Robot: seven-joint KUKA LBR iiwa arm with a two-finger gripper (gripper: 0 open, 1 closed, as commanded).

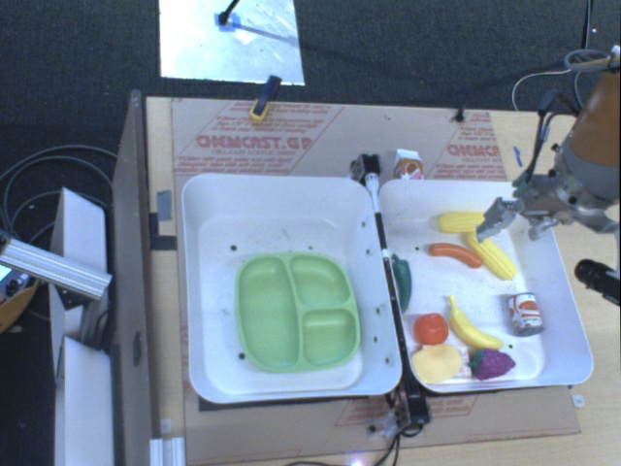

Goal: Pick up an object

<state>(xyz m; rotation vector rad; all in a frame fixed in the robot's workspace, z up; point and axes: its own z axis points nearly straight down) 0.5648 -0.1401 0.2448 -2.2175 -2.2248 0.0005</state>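
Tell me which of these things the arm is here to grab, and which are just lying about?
For the job: tool, corn, yellow piece, sausage, banana, can, tomato, grapes, right bin.

Lying about: green tray, left bin, carton, clamp.

evenly and brightly lit from above, with only soft, short shadows under the toys in the right bin (558,289). strong glare on the foil sheet (233,27) at top. mildly soft and grainy throughout; dark floor (58,66) underexposed.

arm (594,153) cut off at right edge
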